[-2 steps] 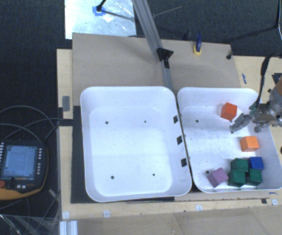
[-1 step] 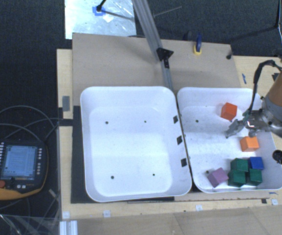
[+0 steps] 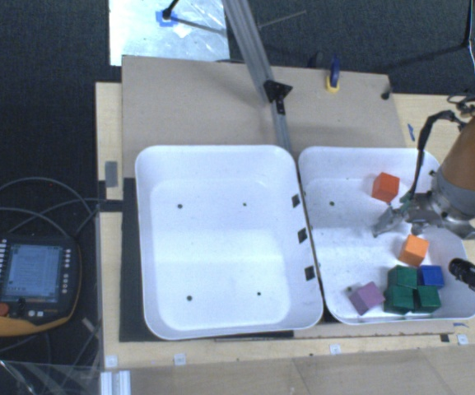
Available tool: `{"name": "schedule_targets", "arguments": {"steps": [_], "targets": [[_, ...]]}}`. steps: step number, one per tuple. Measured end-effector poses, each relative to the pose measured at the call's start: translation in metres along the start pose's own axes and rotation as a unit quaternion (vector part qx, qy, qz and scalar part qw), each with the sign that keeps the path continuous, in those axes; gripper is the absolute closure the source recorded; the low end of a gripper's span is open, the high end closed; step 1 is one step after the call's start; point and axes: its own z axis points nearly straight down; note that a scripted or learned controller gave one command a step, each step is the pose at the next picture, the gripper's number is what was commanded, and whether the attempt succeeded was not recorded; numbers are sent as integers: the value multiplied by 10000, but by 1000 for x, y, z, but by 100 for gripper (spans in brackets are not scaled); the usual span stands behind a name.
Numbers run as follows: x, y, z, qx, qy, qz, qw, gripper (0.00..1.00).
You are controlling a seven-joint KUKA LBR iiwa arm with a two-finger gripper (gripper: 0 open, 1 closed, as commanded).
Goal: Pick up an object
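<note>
My gripper [image 3: 407,229] hangs over the right bin [image 3: 336,220], below the arm's orange band [image 3: 474,159], and it looks open with its fingers splayed. A small orange block [image 3: 415,249] lies just in front of it on the bin floor, not clasped by the fingers. A red-orange block [image 3: 385,187] sits behind the gripper toward the bin's back. Near the front right corner cluster two green blocks [image 3: 402,290], a blue block [image 3: 431,276] and a purple block [image 3: 366,297].
The left bin [image 3: 151,220] stands beside the right one, sharing a rim [image 3: 303,237]. A slanted metal pole [image 3: 253,48] rises behind the bins. A teach pendant [image 3: 27,286] with cables lies left of the bench.
</note>
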Motion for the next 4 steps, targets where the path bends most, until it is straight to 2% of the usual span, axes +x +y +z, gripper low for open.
{"name": "schedule_targets", "arguments": {"steps": [1, 4], "targets": [[0, 1, -9, -5, 3, -7, 10000, 100], [-17, 18, -163, -7, -1, -9, 10000, 100]]}}
